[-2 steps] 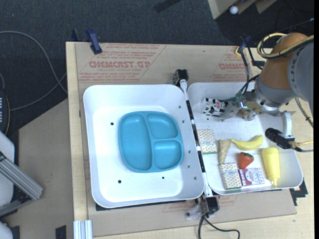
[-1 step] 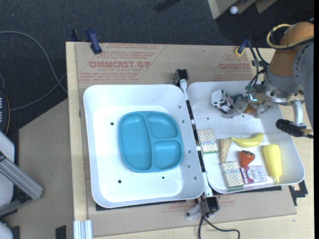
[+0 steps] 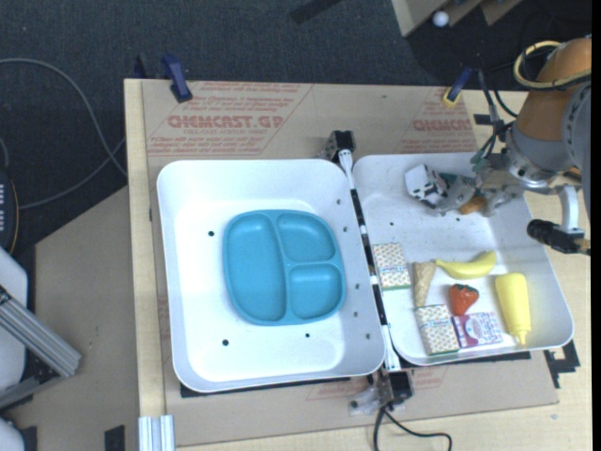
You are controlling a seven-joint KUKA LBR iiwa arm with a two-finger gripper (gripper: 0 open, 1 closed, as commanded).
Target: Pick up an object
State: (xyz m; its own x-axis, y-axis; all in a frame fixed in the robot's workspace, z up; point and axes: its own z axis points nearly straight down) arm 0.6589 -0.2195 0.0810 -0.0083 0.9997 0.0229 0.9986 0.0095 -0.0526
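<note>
My gripper (image 3: 434, 188) hangs low in the right bin's (image 3: 543, 338) far end; I cannot tell its state. The banana (image 3: 468, 266) lies nearer, well apart. A blue divided plate (image 3: 282, 266) fills the left bin (image 3: 188, 205) on the counter (image 3: 141, 252).

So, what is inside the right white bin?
The right shallow white bin holds a yellow banana, yellow bottle, red strawberry-like toy, cone-shaped piece and small patterned packets. The tool sits over the far end, covering the floor beneath it.
</note>
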